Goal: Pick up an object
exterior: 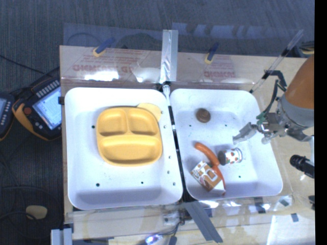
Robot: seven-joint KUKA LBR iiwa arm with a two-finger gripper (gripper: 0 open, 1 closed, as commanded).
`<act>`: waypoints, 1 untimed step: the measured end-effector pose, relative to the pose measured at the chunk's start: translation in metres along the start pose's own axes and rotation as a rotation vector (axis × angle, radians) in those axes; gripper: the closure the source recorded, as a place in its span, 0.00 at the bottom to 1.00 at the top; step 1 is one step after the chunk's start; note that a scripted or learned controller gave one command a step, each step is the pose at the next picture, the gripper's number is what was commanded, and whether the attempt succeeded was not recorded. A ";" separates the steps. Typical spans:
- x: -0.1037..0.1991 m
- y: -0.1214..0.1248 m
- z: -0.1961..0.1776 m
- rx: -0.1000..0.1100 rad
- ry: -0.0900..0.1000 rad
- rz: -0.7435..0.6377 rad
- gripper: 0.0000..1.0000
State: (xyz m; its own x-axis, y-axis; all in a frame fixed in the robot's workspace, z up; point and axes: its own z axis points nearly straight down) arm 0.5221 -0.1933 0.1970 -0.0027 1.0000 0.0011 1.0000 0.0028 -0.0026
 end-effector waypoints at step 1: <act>0.056 0.013 0.107 -0.015 -0.005 -0.112 0.00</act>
State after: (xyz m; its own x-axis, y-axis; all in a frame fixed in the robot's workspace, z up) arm 0.5347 -0.1376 0.0898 -0.1143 0.9934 -0.0047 0.9934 0.1144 0.0124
